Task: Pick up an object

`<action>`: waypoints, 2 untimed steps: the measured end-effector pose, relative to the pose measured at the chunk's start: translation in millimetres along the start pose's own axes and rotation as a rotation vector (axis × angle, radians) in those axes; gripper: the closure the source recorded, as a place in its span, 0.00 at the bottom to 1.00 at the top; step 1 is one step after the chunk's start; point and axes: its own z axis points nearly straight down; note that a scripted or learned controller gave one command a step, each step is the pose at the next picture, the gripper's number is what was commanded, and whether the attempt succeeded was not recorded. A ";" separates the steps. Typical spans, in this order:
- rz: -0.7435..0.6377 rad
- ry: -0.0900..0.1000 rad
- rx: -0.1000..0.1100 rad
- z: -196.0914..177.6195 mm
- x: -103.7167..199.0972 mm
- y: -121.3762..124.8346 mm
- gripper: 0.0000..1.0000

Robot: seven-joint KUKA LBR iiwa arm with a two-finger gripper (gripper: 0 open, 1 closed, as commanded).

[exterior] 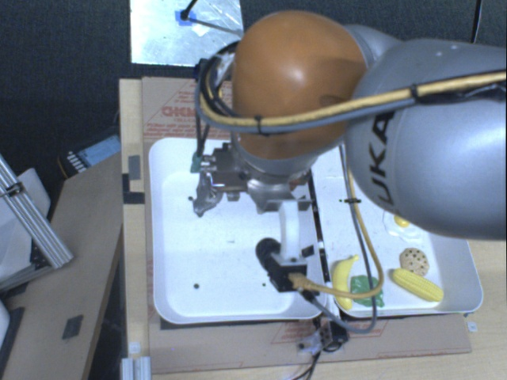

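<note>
A: Orange band [293, 77] and grey arm [444, 157] are seen nearest the lens. What is carried below them?
B: Gripper [204, 199], held above the left bin [182, 252]; whether it is parted or closed cannot be told.
A: And the object?
B: Toy banana [343, 279], laid in the right bin [475, 295], is found rightward of the gripper, toward the near rim. Its long axis is run near-to-far, with the far tip leaned slightly right.

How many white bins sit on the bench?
2. The left bin lies under the arm; the right bin, beside it, is partly hidden by the arm.
</note>
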 end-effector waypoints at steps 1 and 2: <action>0.001 0.009 -0.016 -20.3 0.8 2.1 1.00; 0.000 0.008 -0.018 265.9 2.3 5.6 1.00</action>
